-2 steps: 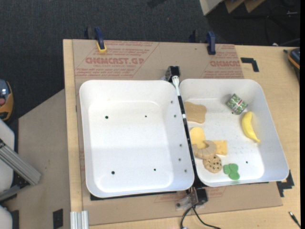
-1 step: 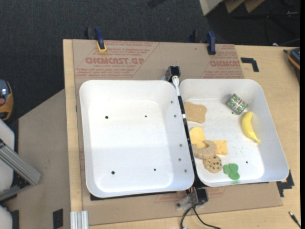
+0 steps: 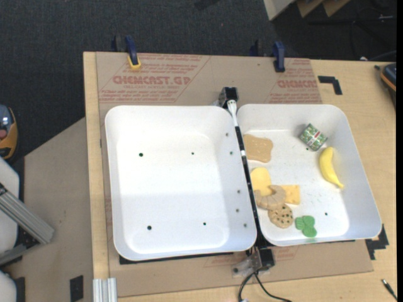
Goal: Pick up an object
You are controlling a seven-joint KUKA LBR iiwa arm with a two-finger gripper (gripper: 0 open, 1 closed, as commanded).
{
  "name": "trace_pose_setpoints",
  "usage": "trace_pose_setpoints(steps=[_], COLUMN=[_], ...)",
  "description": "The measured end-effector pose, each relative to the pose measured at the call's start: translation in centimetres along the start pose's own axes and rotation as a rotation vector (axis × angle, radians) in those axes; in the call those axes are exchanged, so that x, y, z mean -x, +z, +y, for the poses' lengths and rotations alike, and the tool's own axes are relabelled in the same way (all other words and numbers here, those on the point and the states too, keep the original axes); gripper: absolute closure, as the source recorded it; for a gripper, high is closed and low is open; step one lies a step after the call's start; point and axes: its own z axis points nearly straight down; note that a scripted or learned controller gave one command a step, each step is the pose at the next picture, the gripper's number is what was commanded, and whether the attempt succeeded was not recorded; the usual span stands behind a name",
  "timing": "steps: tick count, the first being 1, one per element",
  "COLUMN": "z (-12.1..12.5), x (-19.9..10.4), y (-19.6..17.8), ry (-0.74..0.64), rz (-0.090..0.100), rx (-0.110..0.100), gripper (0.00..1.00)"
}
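Banana [image 3: 330, 167], cookie [image 3: 281, 216] and green can [image 3: 313, 136] in right bin [image 3: 296, 162], hand's grip cannot be told

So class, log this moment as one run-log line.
task: pick up an object | right bin: banana, cookie, green can | nothing lifted yet

left bin [image 3: 126, 187] open, right bin [image 3: 352, 187] cluttered

The cookie [image 3: 281, 216] overlaps a tan piece [image 3: 271, 199] beside it; the green can's [image 3: 312, 136] label is unreadable
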Motion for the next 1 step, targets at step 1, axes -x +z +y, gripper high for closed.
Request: trace_pose_setpoints(steps=[1], z=[-0.01], x=[-0.02], y=[0.14], ry=[0.0], rz=[0.002], rx=[-0.004], gripper=[1.0])
